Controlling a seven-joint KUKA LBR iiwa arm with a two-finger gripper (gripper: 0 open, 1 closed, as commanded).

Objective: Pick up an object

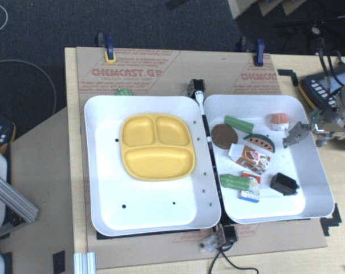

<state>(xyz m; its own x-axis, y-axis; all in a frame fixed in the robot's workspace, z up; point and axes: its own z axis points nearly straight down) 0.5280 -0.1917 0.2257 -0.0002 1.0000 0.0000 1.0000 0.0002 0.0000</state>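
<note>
Two white bins sit side by side on the bench [161, 64], which is topped with a brown board held by blue clamps [109, 43] at its far edge. The left bin [104, 198] carries a yellow divided plate [157, 147], its three compartments bare, resting toward the far half of the bin. The right bin [315, 176] holds the loose things: a brown disc [223, 136] near the divider, a green stick [239, 124] just beyond it, a watermelon-slice toy [259, 142] beside those, a small printed card or packet [252, 157] in the middle, and a pink-and-white piece [279, 119] toward the far side. Nearer the front lie a second green piece [235, 181] with a red bit touching it, a small blue-and-white box [249, 195] just in front, and a black block [284, 184] off to the right. The pincer [296, 133] reaches in over the right rim of the right bin, grey and hanging above bare white floor, apart from every object; nothing is between its tips, though from here I cannot tell how wide it stands
</note>
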